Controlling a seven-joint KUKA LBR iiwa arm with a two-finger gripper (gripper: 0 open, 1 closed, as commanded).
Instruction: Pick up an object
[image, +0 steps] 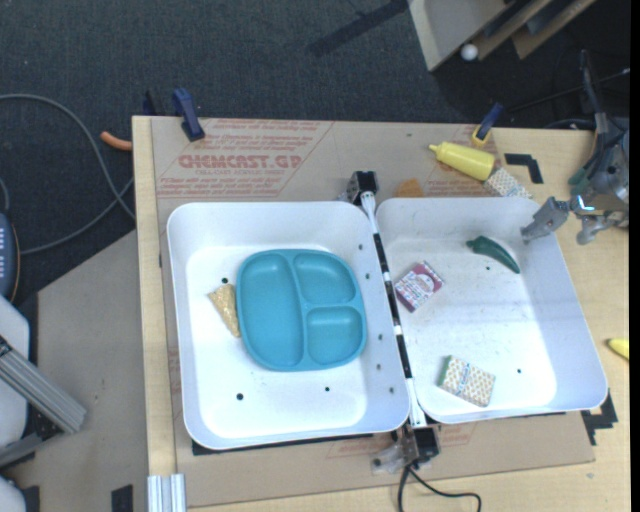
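In the right bin (560, 330) lie three small things: a dark green curved object (495, 252) near the back, a pink and white packet (417, 285) by the left wall, and a patterned flat packet (467, 380) near the front. The left bin (200, 380) holds a teal divided plate (300, 308), with a tan piece (225, 305) tucked at its left edge. My gripper (566, 220) hangs over the right bin's back right corner, to the right of the green object. It is open, its fingers spread with nothing between them.
A yellow bottle-like object (463, 158) lies on the bench behind the right bin. Blue clamps (186, 112) hold the board's back edge. A black divider (385, 300) runs between the bins. A small yellow item (620, 347) sits at the far right.
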